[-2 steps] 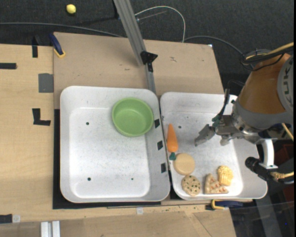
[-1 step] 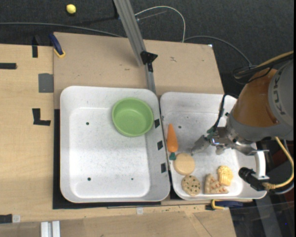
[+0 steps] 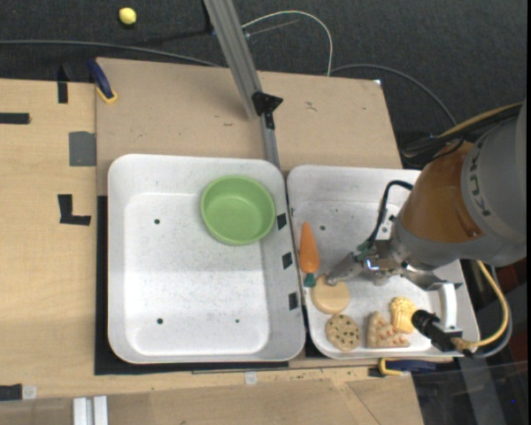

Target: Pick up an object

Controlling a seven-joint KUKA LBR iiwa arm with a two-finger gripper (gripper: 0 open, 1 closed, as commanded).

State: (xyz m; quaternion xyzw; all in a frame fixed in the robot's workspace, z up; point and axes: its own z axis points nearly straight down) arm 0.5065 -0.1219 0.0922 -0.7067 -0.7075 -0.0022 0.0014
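Reaching low into the right bin point(image 3: 336, 184), the gripper point(image 3: 336, 275) hovers just above the round cookie point(image 3: 330, 297) — whether its jaws are spread or pressed together, I cannot tell. Closing on that cookie looks like the next call. The carrot point(image 3: 309, 246) lies just beside it, crowding the approach; a green bowl point(image 3: 238, 209) sits in the left bin point(image 3: 142, 237) — well apart.

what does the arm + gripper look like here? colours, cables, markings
The arm is grey with a broad orange band above the wrist and dark "KU" lettering on the grey shell. A black cable loops along the wrist. The gripper is slim and metallic grey. Yellow cable runs below it.
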